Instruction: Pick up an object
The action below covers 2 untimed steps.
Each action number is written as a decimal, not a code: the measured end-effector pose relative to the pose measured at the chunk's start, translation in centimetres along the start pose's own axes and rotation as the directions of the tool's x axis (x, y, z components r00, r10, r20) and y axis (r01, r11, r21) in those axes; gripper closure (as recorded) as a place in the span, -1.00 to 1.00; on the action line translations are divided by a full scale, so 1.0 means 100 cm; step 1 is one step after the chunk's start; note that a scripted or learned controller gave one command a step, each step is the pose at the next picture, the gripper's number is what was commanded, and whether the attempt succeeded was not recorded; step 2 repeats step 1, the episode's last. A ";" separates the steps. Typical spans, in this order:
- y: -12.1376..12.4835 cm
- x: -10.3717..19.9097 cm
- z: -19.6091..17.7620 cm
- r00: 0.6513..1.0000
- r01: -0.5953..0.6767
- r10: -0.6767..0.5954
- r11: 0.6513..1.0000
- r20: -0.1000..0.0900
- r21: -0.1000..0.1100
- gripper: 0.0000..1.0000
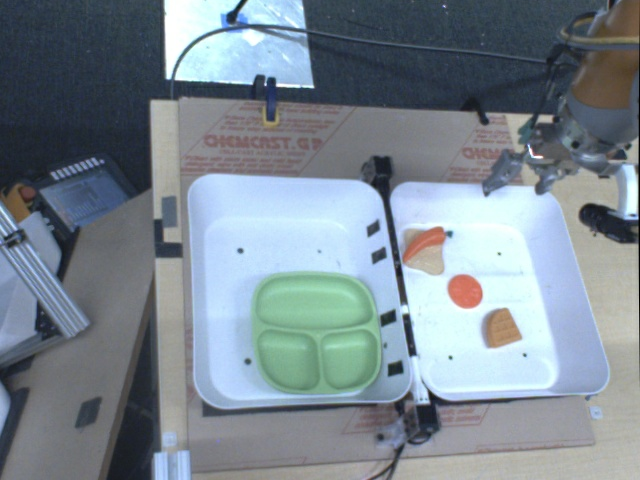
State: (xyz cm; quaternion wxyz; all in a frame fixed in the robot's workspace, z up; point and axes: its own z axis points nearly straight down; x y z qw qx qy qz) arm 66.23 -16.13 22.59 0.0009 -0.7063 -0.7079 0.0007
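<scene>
Counter (300,133), two white bins: left bin (220,228) holds green divided plate (316,330); right bin (560,268) holds carrot piece (424,240), red disc (465,291), orange wedge (502,328), spaced for picking. Gripper (527,175), fingers apart, empty, above far rim

A single camera sits fixed above the desk (300,133) and looks down at a slant, so the far edge lies toward the top of the frame and the near edge toward the bottom. It stands far enough back to take in both white bins whole, the left bin (215,208) and the right bin (560,268) side by side across the middle, along with dark floor (80,48) beyond the desk. The arm (605,73) enters at the upper right corner.
</scene>
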 end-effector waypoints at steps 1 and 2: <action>0.004 -0.005 0.043 1.000 -0.001 0.001 1.000 0.001 -0.002 -1.00; 0.004 -0.005 0.043 1.000 -0.001 0.001 1.000 0.001 -0.002 -1.00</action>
